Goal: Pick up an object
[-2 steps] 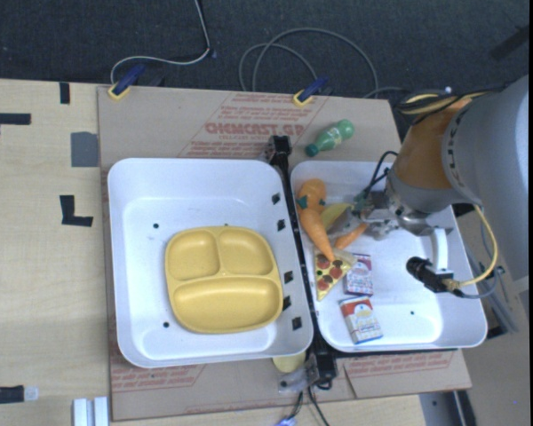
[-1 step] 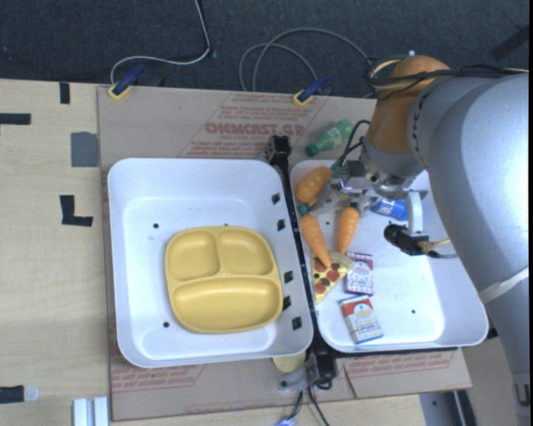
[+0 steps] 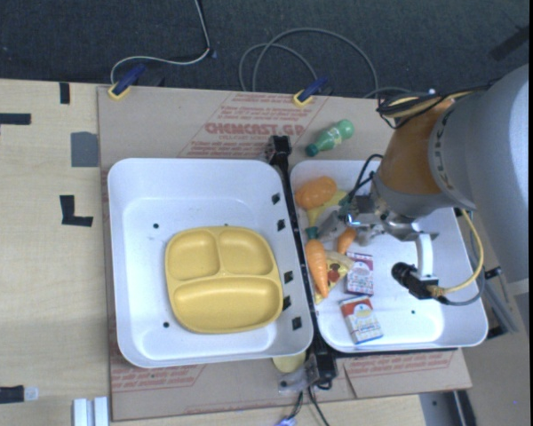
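The claw (image 3: 351, 223) sits low in the right white plastic bin (image 3: 453, 331), among the toy food; whether it is spread or closed I cannot tell. An orange plastic carrot (image 3: 317, 269) lies just beside it, a small red-and-white carton (image 3: 360, 274) near.

A long orange plastic carrot (image 3: 317, 268) lies near the left wall of the right-hand white bin (image 3: 453, 331), pointing toward the front. Behind it sits a rounded orange plastic fruit (image 3: 315, 192) at the bin's back left corner. Two small red-and-white cartons lie flat: one (image 3: 361, 274) just right of the carrot, the other (image 3: 362, 319) closer to the front. A green plastic bottle (image 3: 330, 135) lies on its side on the cardboard behind the bin.
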Robot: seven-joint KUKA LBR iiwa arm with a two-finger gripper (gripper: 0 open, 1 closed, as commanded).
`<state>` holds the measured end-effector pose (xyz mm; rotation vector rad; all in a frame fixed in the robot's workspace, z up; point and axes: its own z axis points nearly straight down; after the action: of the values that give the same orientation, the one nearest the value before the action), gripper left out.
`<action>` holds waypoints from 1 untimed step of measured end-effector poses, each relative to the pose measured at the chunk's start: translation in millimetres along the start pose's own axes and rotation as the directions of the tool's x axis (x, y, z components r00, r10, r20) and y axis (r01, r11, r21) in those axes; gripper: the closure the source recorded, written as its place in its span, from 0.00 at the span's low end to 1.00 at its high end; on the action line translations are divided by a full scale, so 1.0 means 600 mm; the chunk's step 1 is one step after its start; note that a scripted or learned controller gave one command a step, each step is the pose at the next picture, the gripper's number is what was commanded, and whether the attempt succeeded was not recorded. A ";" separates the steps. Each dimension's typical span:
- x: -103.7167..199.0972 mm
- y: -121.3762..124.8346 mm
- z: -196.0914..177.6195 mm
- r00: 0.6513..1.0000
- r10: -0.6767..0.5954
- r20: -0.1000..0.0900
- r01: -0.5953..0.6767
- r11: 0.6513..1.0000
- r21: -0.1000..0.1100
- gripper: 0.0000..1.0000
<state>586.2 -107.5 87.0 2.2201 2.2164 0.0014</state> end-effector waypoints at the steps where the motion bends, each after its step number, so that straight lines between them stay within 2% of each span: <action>1: 0.014 0.108 0.006 1.000 -0.009 -0.002 0.009 1.000 0.028 0.00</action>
<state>650.9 -99.2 83.9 2.2256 2.2410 -0.0276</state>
